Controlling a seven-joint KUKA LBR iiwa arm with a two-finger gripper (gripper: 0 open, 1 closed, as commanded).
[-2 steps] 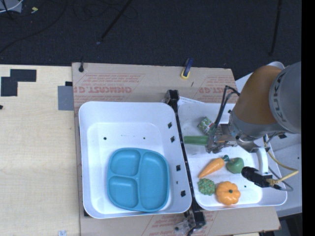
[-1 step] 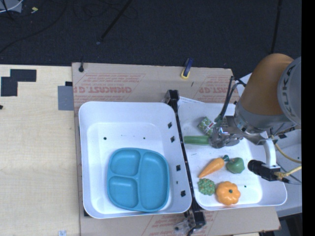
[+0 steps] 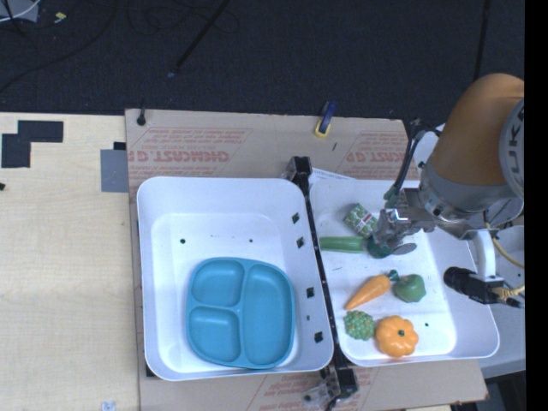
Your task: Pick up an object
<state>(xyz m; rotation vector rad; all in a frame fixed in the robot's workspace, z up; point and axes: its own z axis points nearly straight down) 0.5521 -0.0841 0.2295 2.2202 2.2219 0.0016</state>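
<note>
One gripper [image 3: 392,240], mine, hangs at centre right of the frame; I cannot tell its state. Touching its left: a green cucumber [image 3: 342,244].

Two smooth white plastic bins [image 3: 224,197] with a faint sheen rest on a matt brown cardboard sheet [image 3: 257,146] printed with red lettering, laid over a pale, wood-grained bench [image 3: 60,264]. A sky-blue divided tray [image 3: 241,312] looks like smooth, semi-matt plastic, while the toy carrot [image 3: 369,291], pumpkin [image 3: 396,336] and green pepper [image 3: 410,288] show a soft plastic gloss and the broccoli [image 3: 360,324] a bumpy texture. The arm's orange band [image 3: 478,131] is glossy above dull grey metal.
</note>
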